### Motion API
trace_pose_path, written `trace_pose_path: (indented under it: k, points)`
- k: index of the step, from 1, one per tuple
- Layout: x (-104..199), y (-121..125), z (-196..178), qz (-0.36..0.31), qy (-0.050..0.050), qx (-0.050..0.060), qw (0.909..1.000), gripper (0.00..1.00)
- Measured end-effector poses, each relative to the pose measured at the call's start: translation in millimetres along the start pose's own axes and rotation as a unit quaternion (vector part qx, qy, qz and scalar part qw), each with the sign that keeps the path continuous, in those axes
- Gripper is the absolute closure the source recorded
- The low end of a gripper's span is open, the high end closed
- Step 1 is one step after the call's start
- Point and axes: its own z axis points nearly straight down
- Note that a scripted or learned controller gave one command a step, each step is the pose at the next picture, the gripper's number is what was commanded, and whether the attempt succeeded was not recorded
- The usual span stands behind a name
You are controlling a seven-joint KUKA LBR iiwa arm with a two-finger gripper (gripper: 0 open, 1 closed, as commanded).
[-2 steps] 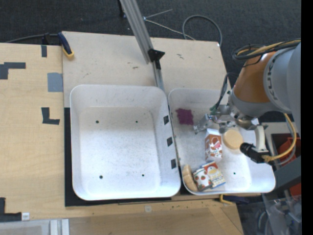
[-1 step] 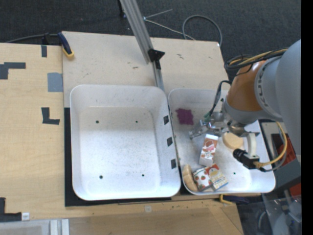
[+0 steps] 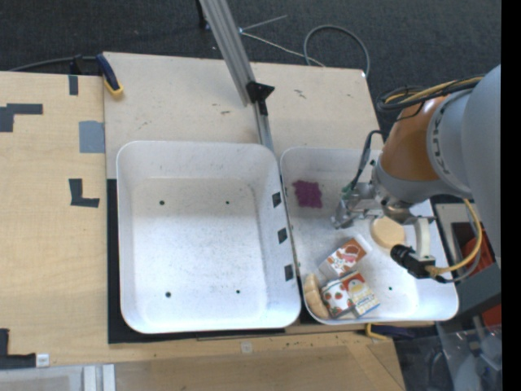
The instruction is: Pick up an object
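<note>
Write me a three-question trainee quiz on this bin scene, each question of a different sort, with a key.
1. True or false: the purple object lies in the right bin.
2. Multiple choice: the two red-and-white packets lie A) in the left bin, B) in the right bin's near part, C) on the wooden bench.
3. Fill in: the gripper hangs over the ____ bin, between the purple object and the packets.

Key: 1 true; 2 B; 3 right.
</note>
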Motion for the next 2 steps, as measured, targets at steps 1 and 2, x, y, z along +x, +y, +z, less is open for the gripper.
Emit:
trace_pose_path:
  k: [1,2]
  points:
    - [-1.5,0.4,-42.2,0.001,0.000,-0.002,1.0000,1.00]
    - [2.0,10.0,-90.0,0.000,0.000,-0.003,1.0000,1.00]
